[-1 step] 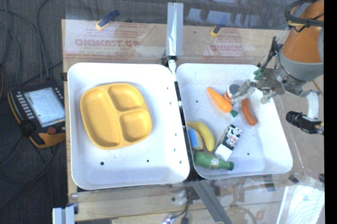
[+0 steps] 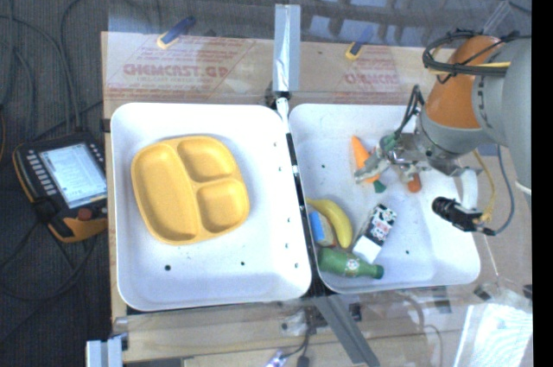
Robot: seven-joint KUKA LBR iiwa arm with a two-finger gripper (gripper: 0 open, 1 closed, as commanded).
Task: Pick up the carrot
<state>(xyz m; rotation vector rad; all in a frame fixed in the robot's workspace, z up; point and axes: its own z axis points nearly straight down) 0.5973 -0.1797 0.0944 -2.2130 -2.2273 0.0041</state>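
**Claw poised beside the carrot in the right bin**

On the left, a white bin (image 2: 130,270) holds a yellow divided plate (image 2: 190,186). In the right bin (image 2: 449,266) lie a banana (image 2: 335,220), a green bottle (image 2: 349,263) and a small black-and-white carton (image 2: 378,227). The carrot (image 2: 359,151) lies near that bin's far middle — orange, narrow end toward us. The claw (image 2: 378,165) sits just right of it, touching or nearly so; whether it is spread or pinching, I cannot tell. A good grasp, I judge, means straddling the carrot across its width before closing.
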